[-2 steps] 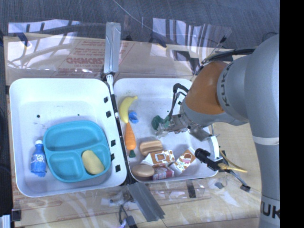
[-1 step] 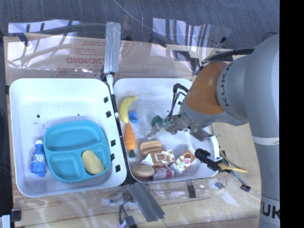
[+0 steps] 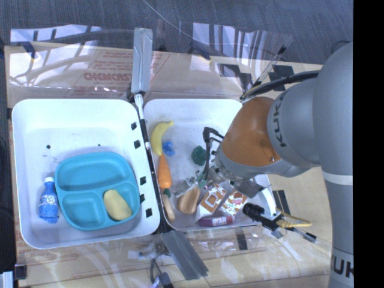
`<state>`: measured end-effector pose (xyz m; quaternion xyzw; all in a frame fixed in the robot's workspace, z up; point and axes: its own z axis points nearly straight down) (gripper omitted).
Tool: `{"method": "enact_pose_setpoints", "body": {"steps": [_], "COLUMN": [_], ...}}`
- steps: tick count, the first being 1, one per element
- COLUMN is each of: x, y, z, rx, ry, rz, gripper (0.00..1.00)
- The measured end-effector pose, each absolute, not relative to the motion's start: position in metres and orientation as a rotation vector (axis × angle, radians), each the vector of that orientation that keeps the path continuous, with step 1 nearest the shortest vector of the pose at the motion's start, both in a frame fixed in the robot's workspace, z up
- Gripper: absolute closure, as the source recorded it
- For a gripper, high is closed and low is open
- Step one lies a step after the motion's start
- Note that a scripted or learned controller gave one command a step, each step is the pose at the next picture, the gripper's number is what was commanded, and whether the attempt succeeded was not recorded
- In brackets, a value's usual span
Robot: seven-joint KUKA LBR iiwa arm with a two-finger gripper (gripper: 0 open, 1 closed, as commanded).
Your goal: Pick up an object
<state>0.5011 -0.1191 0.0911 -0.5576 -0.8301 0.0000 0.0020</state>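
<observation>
My gripper [image 3: 206, 176] is low in the right bin [image 3: 180, 110], under the orange band of the arm. It hangs among a dark green lump [image 3: 198, 155], a tan brown piece [image 3: 188, 200] and a patterned orange and white packet [image 3: 213, 200]. A yellow banana [image 3: 158, 135], a small blue object [image 3: 168, 148] and an orange carrot [image 3: 164, 173] lie along the bin's left side. A dark red tube [image 3: 215, 221] rests by the front wall. The wrist hides the bin's right part.
The left bin [image 3: 36, 119] holds a teal divided tray [image 3: 84, 176] with a yellow lemon-like fruit [image 3: 117, 204] in its front right compartment. A small blue bottle [image 3: 49, 200] lies just left of the tray.
</observation>
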Motion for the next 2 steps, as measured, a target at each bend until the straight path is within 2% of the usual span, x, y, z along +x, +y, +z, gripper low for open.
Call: {"method": "enact_pose_setpoints", "body": {"steps": [1,2], "x": [0.502,0.476], "y": [-0.119,-0.114], "z": [0.101,0.101], "rx": [-1.744,-1.899], "ry": [-2.610,-2.497], "rz": [-0.001,0.001], "gripper": [1.00,1.00]}}
